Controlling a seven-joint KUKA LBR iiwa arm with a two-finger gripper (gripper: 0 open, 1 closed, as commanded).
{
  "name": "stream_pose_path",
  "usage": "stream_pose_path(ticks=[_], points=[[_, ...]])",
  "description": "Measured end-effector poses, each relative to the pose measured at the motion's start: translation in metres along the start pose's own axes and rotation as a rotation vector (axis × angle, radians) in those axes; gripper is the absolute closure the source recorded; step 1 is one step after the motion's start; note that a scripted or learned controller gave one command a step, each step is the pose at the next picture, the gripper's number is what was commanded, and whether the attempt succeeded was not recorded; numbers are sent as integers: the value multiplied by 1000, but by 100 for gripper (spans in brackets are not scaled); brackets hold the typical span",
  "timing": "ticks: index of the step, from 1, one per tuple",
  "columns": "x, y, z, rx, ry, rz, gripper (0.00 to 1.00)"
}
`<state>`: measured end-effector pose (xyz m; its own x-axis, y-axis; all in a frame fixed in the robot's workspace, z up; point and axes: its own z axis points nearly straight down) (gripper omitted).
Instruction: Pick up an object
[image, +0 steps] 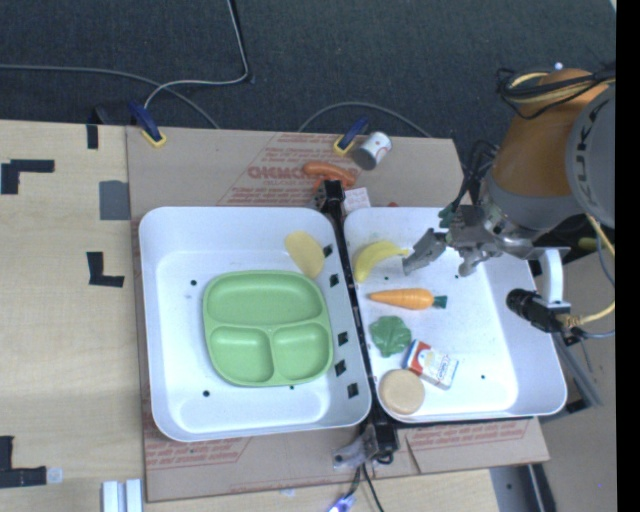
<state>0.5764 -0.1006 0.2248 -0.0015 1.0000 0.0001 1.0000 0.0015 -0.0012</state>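
While gripper (446, 256) hangs spread wide, nothing in it, over right bin (500, 340), carrot (402, 298) lies just below-left, banana (368, 256) beside left finger. Risk imo: fingers drop between the two, nudge carrot toward broccoli (389, 333), close on air. Banana hugs bin wall, awkward grab.

Red print runs across the cardboard sheet (270, 172) under the bins, too blurred to read. Letters "UK" show on the arm (597, 130).

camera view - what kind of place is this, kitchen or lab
Most likely a robot lab bench, not a kitchen: two white bins on cardboard, toy food such as a carrot and banana, and loose cables.
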Motion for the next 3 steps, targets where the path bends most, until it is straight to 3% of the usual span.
stream_pose_path(ticks=[1,2,3], points=[[-13,14,87,2,0,1,0],[-1,10,132,-24,-12,3,0],[-1,10,123,-22,-12,3,100]])
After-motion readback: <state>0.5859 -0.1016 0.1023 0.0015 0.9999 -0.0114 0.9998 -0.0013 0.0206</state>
